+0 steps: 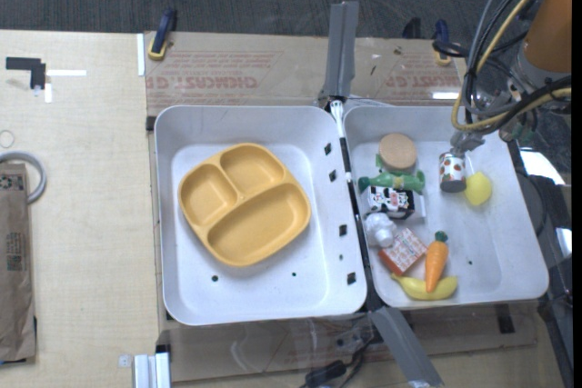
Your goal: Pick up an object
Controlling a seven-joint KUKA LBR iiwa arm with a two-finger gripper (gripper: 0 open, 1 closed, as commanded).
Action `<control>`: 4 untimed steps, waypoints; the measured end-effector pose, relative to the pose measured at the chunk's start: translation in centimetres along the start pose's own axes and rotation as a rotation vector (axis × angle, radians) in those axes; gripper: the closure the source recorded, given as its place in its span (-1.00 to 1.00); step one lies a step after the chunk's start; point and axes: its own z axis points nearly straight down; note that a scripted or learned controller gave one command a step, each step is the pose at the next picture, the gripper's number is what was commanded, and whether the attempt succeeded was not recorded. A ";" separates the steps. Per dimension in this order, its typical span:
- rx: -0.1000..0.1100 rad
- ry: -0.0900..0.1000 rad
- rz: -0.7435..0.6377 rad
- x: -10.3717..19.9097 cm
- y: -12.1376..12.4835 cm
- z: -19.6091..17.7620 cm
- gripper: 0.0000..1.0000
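Note:
The right bin (pixel 509 259) holds several small toys. A small red-and-white can (pixel 452 172) stands near its back, touching a yellow lemon (pixel 478 188) on its right. My gripper (pixel 467 139) hangs at the end of the grey arm, just above and behind the can; cables hide much of it. Further left in that bin are a tan toy burger (pixel 397 152), a green piece (pixel 392 182), a black-and-white carton (pixel 392 202), a red box (pixel 403 251), a carrot (pixel 436 259) and a banana (pixel 428 288).
The left bin (pixel 182 286) carries a yellow divided plate (pixel 244 203). A grey divider bar (pixel 341 59) runs between the bins at the back. Cardboard lies behind the bins, and a brown bag (pixel 14 268) sits at the far left of the bench.

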 end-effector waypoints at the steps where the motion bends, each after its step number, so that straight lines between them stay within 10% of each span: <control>1: -0.001 -0.001 -0.278 -3.7 0.3 -0.6 1.00; 2: -0.001 0.000 -0.239 -3.7 0.0 1.6 1.00; 4: -0.002 -0.003 -0.820 -7.1 -2.9 0.5 1.00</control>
